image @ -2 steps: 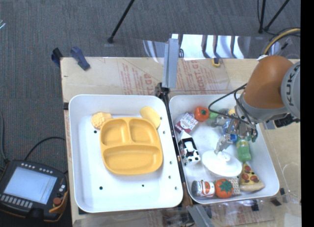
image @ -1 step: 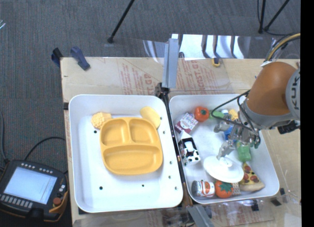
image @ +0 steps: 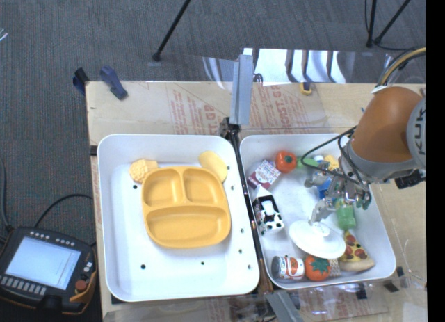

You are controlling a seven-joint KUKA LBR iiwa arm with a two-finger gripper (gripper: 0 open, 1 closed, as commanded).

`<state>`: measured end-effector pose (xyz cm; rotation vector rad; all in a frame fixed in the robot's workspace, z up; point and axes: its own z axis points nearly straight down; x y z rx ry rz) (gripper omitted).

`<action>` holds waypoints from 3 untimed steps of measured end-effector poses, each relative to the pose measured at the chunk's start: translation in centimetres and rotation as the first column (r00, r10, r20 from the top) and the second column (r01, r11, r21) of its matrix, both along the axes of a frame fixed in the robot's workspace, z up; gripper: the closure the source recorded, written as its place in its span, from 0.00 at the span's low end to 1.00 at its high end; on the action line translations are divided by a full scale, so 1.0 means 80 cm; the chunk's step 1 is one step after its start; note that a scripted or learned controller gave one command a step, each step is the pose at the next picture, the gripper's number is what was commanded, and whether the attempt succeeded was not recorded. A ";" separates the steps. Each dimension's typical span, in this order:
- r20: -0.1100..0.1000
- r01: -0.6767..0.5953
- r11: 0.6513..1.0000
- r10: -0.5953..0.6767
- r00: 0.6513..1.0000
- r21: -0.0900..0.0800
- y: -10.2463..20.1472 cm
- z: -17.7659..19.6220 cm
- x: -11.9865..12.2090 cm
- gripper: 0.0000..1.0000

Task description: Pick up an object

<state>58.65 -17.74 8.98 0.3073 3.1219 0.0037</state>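
**Gripper low in right bin, above white plate; no object confirmed in grasp**

The single arm enters from the right and is bent down into the right bin. Its gripper sits in the middle of that bin, directly over the far edge of the white plate. The plate lies just toward the near side of the fingertips, flat, its long axis running left to right. This is the relation the pick depends on: a flat plate offers only its rim to a downward approach.

Whether the jaws stand apart or together cannot be told; cabling and small items crowd the wrist, and nothing is plainly seen between them.

Count, right bin, subject to clutter near the wrist:
- one white plate
- two tomato-like toys, one at the far side, one at the near wall
- one pizza slice
- one small can
- one red-and-white packet
- one black-and-white toy
- one green piece just right of the gripper
- one blue piece, partly hidden

Count, left bin: one yellow divided tray, with two yellow items touching its far rim, a corn-like piece and a smooth one.

Judgement: the plate is the likeliest target, with the green piece the nearest alternative.
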 end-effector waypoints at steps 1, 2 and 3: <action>0.006 0.055 0.999 -0.055 0.998 -0.003 0.001 0.001 -0.009 0.00; -0.003 0.015 1.000 -0.015 1.000 -0.001 0.002 0.000 0.005 0.00; 0.001 0.029 1.000 -0.029 1.000 0.001 -0.039 0.000 0.016 0.00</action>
